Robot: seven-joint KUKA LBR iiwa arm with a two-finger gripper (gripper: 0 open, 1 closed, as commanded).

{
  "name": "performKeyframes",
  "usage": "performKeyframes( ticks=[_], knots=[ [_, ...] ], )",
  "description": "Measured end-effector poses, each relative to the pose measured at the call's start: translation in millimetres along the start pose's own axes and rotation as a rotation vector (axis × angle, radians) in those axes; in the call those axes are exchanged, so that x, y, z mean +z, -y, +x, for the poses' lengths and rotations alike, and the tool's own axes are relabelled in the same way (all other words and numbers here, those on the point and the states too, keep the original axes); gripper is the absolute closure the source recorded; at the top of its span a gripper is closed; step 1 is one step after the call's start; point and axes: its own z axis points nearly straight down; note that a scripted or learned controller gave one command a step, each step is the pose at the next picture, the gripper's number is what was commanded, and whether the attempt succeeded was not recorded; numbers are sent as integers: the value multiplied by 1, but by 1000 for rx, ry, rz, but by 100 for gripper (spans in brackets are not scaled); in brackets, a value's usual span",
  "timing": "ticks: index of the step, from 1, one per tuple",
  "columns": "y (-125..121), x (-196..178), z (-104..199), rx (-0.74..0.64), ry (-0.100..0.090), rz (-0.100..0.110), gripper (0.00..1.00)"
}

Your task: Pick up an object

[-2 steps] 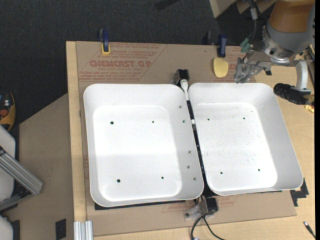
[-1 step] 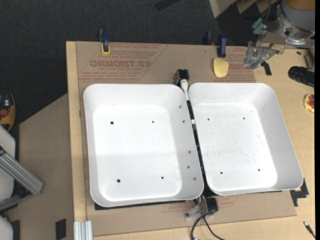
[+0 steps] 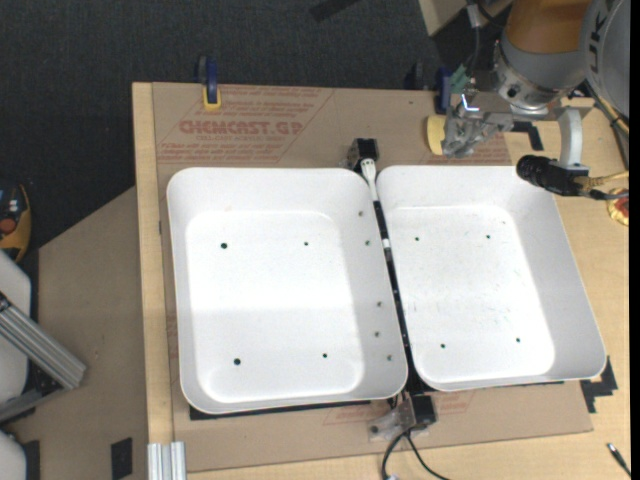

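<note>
So there's one big brown board [image 3: 250,118] with red lettering covering the bench, and two shallow white bins sit on it side by side, touching along the middle. The left bin [image 3: 200,368] shows four small dark dots on its floor, and the right bin [image 3: 570,298] shows four too. I can't make out any object to pick in either bin. One grey arm [image 3: 545,28] with its orange band comes in at the top right, and its gripper [image 3: 468,133] hangs just past the right bin's far rim, over a small yellowish patch [image 3: 436,133]. It's too small and cluttered to say whether it's clamped or spread. One blue clamp [image 3: 210,80] bites the board's far edge.
</note>
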Motion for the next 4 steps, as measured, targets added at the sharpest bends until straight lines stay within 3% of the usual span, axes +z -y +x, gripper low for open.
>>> performKeyframes(
  ticks=[2,3,4],
  knots=[
    [40,-62,-2,4,2,-9,100],
    [20,21,61,-3,-1,2,100],
    [37,-117,104,-3,-1,-22,100]
  ],
)
